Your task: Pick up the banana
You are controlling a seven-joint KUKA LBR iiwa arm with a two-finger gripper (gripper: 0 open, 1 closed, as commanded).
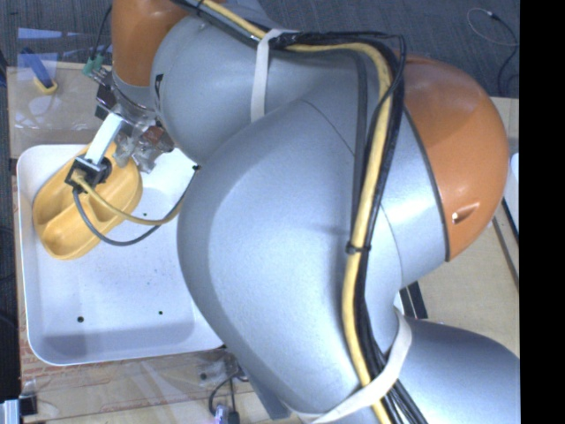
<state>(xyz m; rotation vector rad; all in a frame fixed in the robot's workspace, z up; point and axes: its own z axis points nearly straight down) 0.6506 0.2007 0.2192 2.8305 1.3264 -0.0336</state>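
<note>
Where the counter (pixel 53 382) runs along its left edge, a shallow white bin (pixel 106 299) of smooth plastic with rounded corners sits on it. The banana (pixel 60 223) lies in the bin's far left corner, close to the left wall. It is bright yellow, glossy, plump and curved, with a lengthwise crease that makes it look like two lobes side by side. The hand (pixel 139 144) hangs just beside the banana's far end, over the bin's far edge; I cannot tell whether it is wide or narrow. The arm (pixel 291 237) is a bulky run of smooth grey shells with rounded orange sections and a yellow and black cable bundle strapped along it. It covers the middle and right of the counter and hides whatever lies beneath. A few small dark specks (pixel 79 319) dot the bin's bare floor toward its near edge. Beyond the bin's far left corner a blue thing (pixel 35 67) lies on the counter, too small to make out.
</note>
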